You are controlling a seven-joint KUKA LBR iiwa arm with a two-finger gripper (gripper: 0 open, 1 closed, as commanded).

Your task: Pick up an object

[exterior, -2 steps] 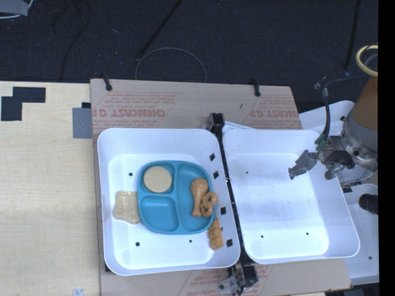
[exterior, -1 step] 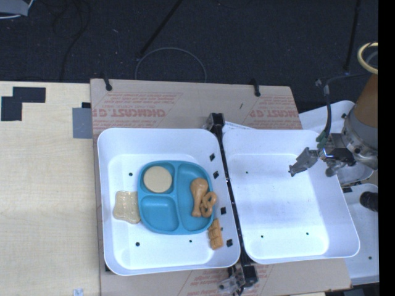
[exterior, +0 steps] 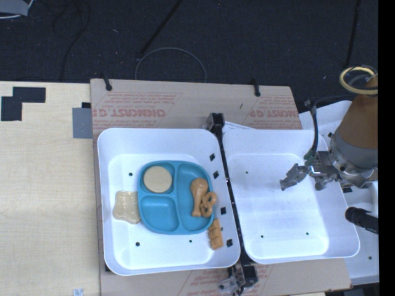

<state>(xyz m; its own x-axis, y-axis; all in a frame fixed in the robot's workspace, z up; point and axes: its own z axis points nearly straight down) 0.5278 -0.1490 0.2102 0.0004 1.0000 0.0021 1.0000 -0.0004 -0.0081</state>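
A blue divided plate [exterior: 162, 217] lies in the left bin [exterior: 117, 147]. On it rest a round tan biscuit [exterior: 157, 179] in the upper left compartment and a knobbly tan pretzel-like piece [exterior: 202, 197] in the right one. A pale toast-like slab [exterior: 126, 206] lies against the plate's left edge, and a small tan chunk [exterior: 215, 234] sits just off its lower right corner. My gripper [exterior: 305, 179] hangs over the right side of the right bin [exterior: 278, 251], far from all these objects. It is open, with nothing between its fingers.
A black divider [exterior: 223, 184] with clips separates the two bins. Cardboard [exterior: 154, 106] lies under both bins. The arm's orange band [exterior: 364, 122] and grey wrist stand over the right bin's right rim. Cables cross the dark floor behind.
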